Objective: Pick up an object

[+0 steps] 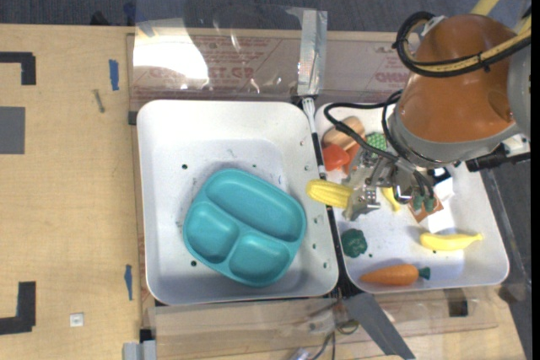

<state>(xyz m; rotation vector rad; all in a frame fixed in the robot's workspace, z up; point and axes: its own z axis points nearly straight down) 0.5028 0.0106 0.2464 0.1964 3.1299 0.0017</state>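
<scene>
Corn cob (329,195) is seen lying on the ridge between the bins, just left of the gripper (364,200). Centring over the cob and a straight descent are judged advisable, so it is not nudged off. Whether the gripper is spread or closed cannot be told; nothing is seen held.

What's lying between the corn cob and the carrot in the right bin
In the camera view, a dark green broccoli piece lies between the corn cob and the carrot.
</scene>
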